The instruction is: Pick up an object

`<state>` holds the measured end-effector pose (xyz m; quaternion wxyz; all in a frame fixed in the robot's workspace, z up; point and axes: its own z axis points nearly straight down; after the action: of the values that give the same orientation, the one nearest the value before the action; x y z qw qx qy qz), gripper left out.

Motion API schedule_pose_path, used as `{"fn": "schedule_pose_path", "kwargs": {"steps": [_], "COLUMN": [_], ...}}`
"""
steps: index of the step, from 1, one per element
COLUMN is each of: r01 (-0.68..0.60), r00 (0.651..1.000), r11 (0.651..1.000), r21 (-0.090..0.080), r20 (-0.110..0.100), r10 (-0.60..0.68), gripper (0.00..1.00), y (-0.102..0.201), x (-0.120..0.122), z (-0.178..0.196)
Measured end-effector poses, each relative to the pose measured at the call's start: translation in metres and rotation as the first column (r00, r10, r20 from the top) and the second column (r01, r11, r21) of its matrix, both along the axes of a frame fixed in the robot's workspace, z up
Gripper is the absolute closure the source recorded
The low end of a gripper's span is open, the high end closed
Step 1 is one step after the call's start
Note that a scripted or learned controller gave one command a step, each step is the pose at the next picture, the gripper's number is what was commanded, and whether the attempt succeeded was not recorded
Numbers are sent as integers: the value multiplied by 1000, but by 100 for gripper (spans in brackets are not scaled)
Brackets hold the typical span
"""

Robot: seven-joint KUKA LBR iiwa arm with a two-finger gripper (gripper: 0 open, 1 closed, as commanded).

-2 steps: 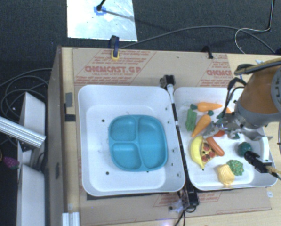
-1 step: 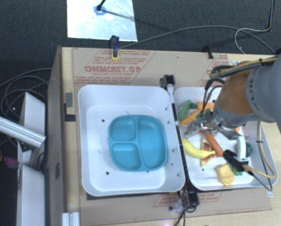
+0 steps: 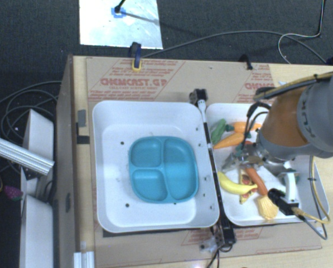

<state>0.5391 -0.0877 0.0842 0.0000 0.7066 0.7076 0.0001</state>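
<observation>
My gripper (image 3: 240,161) hangs low in the right bin (image 3: 305,219), under the grey arm with its orange band (image 3: 283,121). Toy food lies around it. A yellow banana (image 3: 236,185) sits just in front of it, and a red-orange sausage (image 3: 256,181) lies beside the banana. An orange carrot (image 3: 230,140) and a green vegetable (image 3: 217,130) lie just behind it. A tan piece (image 3: 267,207) rests near the bin's front wall. The arm hides whatever lies directly beneath the gripper.
The left bin (image 3: 113,149) holds a blue divided plate (image 3: 163,169). A black clip (image 3: 199,97) sits at the far end of the wall between the bins. Brown cardboard (image 3: 155,80) lies under both bins, and cables trail across the floor behind.
</observation>
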Motion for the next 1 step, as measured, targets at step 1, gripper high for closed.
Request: {"fn": "schedule_pose_path", "kwargs": {"steps": [1], "r01": [0], "r00": [1000], "r11": [1000], "r21": [0], "r20": [0], "r10": [0], "gripper": [0], "y": [-20], "x": [-38], "z": [0]}}
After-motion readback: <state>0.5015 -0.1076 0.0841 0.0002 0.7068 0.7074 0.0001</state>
